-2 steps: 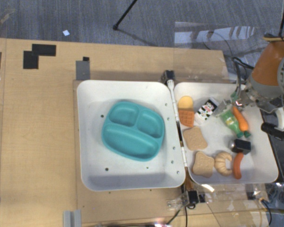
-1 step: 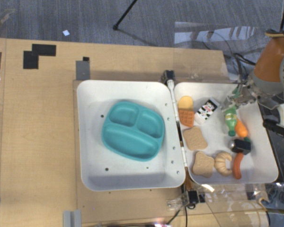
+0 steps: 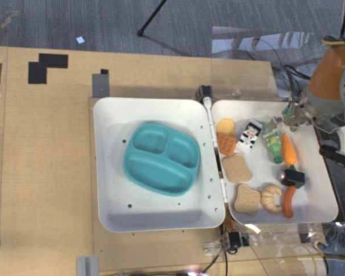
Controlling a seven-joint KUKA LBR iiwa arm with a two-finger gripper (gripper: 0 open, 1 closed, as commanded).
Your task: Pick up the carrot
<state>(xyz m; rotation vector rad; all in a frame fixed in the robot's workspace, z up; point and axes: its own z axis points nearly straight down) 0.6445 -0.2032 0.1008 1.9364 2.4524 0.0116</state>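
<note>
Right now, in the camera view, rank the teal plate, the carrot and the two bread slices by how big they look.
1. teal plate, by far the largest.
2. The two bread slices and look about alike, so no ranking between them.
3. carrot, slimmer than either slice, though about as long.

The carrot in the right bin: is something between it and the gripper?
Nothing visible stands between them. The gripper hovers just above the carrot near the right bin's far edge. A green toy lies close beside the carrot on its left, which could crowd a grasp.

Robot lab: bench, tripod leg.
</note>
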